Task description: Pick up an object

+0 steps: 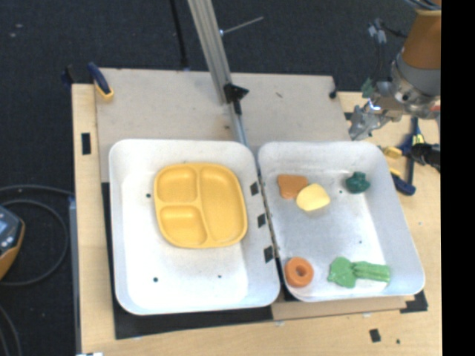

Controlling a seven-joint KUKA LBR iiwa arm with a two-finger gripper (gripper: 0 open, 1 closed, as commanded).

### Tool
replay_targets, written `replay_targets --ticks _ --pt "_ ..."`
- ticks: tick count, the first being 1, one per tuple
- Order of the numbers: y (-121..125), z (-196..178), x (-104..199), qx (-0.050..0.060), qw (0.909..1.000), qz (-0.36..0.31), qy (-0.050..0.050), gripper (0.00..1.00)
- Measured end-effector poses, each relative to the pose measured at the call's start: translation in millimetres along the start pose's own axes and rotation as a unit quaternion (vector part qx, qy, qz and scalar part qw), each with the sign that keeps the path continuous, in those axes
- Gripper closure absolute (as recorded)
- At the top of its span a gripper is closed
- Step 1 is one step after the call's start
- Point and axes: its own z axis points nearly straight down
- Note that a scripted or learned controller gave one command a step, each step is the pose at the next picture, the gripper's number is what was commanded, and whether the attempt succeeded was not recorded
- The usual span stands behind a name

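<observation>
Left bin [133, 288]: holds a yellow divided plate [200, 204], centre-left of the frame.
Right bin [404, 236]: orange-brown block [291, 185] touching a pale yellow lump [313, 198]; small dark green piece [358, 182] at upper right; orange ring [300, 272] and green toy [358, 272] along the lower edge.
Gripper [369, 113]: upper right of the frame, over the desk [171, 106] beyond the right bin; jaws' state cannot be told.
Writing: none readable.

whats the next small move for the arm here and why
Probably swing the gripper in over the right bin and lower toward the dark green piece, the closest item. It hangs outside the bin's far corner, above nothing pickable.
</observation>
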Motion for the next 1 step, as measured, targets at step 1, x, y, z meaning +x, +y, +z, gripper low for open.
replay_targets --ticks 1 --pt "-9.7 11.3 56.0 0.004 1.0000 0.000 0.001 1.00"
